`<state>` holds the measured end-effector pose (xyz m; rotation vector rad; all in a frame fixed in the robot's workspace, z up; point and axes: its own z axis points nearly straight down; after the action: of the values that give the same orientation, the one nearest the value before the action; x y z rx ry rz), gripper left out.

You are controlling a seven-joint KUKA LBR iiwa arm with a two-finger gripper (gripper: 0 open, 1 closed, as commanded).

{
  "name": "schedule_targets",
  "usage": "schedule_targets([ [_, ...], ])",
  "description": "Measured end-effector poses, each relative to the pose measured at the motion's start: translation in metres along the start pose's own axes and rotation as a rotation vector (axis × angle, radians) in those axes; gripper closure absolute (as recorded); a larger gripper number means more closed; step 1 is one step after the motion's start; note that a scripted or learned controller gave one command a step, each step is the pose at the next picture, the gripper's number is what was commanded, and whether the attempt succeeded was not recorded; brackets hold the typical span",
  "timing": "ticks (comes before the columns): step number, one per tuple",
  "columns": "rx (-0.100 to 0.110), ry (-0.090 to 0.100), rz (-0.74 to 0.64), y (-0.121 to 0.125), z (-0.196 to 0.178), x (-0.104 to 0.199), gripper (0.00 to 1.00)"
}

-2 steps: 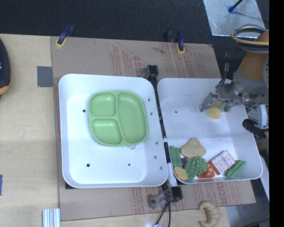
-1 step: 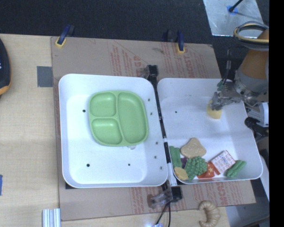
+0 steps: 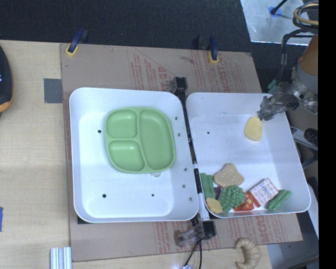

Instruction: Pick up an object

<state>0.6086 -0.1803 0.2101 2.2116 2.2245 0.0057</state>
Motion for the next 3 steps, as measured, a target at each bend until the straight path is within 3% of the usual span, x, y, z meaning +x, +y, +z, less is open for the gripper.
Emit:
schedule_targets([
  [1,0.008,0.001,0.001,-0.001,0.007,-0.001,0.0],
  [2,0.015,0.0,0.002,0.022,0.116,-0.033,0.0],
  [3,0.002,-0.001,0.003,0.024,0.059,-0.033,0.0],
])
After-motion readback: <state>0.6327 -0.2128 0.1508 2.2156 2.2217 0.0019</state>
